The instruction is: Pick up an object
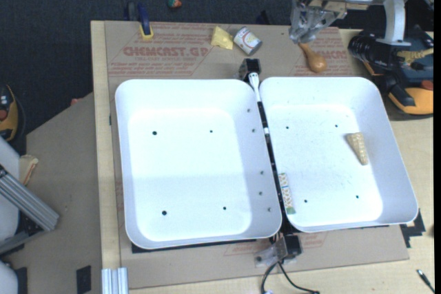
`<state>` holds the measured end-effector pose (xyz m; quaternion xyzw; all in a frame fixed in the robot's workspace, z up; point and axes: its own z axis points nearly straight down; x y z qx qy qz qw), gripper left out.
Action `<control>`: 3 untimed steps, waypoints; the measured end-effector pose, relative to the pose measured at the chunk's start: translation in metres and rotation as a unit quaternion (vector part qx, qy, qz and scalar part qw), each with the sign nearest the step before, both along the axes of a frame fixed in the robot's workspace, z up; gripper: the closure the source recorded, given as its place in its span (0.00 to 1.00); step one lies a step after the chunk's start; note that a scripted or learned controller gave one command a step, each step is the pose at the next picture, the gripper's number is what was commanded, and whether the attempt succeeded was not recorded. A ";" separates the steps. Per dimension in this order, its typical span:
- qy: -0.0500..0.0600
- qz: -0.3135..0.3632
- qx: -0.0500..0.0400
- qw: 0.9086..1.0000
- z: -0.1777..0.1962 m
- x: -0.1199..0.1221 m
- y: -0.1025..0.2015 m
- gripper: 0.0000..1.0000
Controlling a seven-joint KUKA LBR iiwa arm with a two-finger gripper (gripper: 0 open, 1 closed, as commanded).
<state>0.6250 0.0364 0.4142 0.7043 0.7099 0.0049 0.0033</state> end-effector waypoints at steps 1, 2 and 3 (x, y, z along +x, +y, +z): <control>0.010 -0.003 -0.001 1.000 -0.089 0.025 0.023 1.00; 0.007 0.001 0.000 1.000 -0.134 0.041 0.131 1.00; 0.006 -0.006 -0.001 1.000 -0.086 0.009 0.079 1.00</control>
